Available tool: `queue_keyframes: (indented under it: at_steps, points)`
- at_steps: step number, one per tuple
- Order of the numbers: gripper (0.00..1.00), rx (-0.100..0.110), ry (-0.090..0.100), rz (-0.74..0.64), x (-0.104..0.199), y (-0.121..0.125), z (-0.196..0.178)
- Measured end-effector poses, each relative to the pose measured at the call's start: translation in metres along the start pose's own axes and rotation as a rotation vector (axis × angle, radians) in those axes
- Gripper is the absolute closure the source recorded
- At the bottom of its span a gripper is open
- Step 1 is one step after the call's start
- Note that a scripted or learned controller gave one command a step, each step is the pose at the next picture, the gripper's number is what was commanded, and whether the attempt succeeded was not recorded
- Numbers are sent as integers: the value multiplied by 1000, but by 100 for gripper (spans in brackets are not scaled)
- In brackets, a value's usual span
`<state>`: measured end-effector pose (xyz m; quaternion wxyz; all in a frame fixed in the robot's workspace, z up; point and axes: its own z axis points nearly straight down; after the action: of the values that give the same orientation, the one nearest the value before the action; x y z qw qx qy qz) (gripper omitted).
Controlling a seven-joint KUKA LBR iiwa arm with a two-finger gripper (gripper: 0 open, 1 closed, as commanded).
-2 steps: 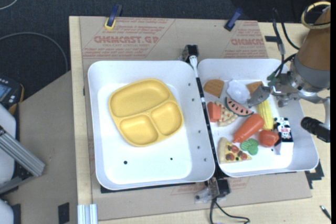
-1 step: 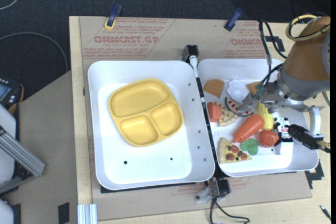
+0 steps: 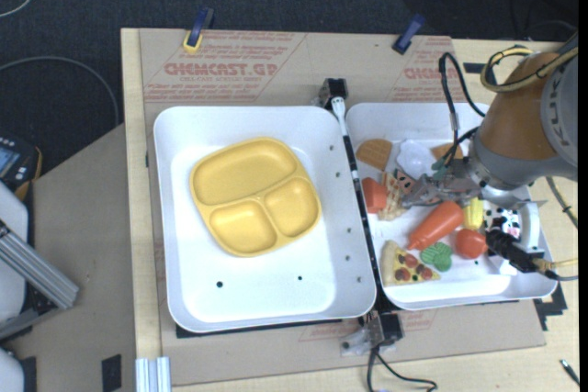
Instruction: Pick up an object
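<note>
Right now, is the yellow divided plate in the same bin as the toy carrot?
No. The yellow divided plate lies in the left bin, while the toy carrot lies among other toys in the right bin.

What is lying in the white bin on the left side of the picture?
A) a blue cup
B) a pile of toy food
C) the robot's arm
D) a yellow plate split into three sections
D: the yellow divided plate lies in the left bin, while the toy food, such as the carrot, sits in the right bin.
</note>
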<state>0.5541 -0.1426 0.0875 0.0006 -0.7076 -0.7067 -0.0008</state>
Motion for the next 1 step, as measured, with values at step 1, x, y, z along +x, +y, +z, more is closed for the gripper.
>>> queue_keyframes:
  at_steps: [1]
  points:
    - [100,-5,-2,-1,-1,1,-13]
